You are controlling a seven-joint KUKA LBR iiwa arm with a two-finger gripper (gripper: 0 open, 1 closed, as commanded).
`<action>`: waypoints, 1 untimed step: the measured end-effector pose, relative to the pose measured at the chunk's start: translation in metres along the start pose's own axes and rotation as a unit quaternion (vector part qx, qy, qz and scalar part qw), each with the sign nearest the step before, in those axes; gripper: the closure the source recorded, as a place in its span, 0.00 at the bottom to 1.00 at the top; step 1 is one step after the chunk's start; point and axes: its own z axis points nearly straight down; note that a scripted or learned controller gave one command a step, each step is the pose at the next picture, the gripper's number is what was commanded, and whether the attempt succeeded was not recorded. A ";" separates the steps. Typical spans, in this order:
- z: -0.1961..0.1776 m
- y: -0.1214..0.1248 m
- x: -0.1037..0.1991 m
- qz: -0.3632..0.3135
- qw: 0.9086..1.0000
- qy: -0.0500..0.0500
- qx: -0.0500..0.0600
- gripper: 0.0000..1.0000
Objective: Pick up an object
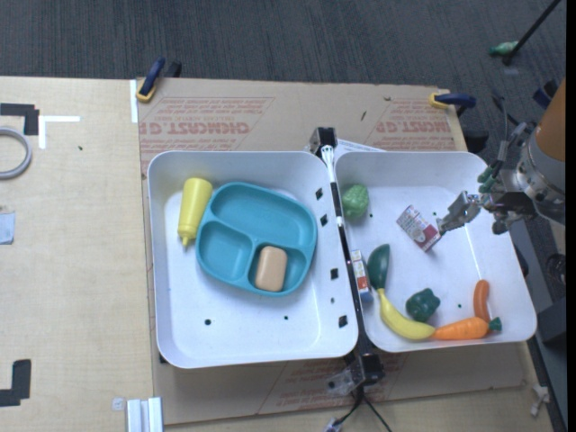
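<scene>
Gripper [457, 214] over right bin [504, 268], fingers apart, gripping nothing. Small red-and-white packet [418, 228] just left of it; carrot [464, 329] and banana [401, 320] near front wall.

robot lab, clamped cardboard [297, 115], toy-filled bins [270, 345]

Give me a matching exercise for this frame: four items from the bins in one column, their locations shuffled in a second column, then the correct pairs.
Items:
1. yellow mustard bottle
2. tan bread-like piece
3. banana
4. small red-and-white box

Places:
A. right bin, just off the gripper
B. left bin, lying along the left edge of the blue tray
C. right bin, near its front edge beside the carrot
D. inside a compartment of the blue tray

Pairs: 1-B, 2-D, 3-C, 4-A
</scene>
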 end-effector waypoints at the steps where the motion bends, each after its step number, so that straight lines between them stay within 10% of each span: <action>1: 0.190 0.013 0.024 -0.137 0.991 0.000 0.000 0.00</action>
